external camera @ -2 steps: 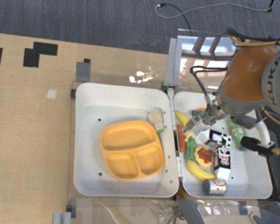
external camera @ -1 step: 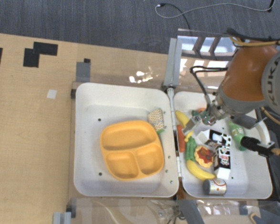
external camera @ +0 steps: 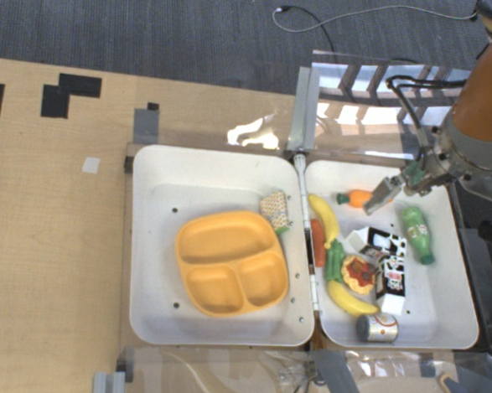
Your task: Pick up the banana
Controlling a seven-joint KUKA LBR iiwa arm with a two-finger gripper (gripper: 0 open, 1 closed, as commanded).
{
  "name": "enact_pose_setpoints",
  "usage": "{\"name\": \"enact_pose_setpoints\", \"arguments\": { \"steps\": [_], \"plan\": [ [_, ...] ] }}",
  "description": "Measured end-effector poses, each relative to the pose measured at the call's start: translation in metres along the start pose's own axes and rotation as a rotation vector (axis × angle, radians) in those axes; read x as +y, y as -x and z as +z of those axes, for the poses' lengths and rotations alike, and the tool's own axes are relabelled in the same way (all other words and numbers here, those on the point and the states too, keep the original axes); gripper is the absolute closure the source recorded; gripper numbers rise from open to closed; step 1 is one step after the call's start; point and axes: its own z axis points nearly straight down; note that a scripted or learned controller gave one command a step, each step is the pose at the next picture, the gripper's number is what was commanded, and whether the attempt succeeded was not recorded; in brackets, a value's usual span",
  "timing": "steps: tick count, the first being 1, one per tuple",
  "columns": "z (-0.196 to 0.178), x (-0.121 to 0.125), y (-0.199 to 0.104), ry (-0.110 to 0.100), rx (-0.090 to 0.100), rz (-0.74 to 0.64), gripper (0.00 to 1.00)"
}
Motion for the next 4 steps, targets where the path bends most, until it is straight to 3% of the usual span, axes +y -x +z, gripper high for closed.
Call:
{"name": "enact_pose_setpoints", "arguments": {
  "steps": [1, 2, 3, 4],
  "plan": [
    [0.091, -0.031, -0.034, -0.003, 0.004, -0.286, 0.0],
    [0.113, -0.07, -0.038, -0.003, 0.004, -0.177, 0.0],
    [0.104, -0.068, -0.037, 0.0, 0.002, -0.177, 1.0],
    [0.094, -0.066, -0.037, 0.003, 0.0, -0.178, 1.0]
  ]
}}
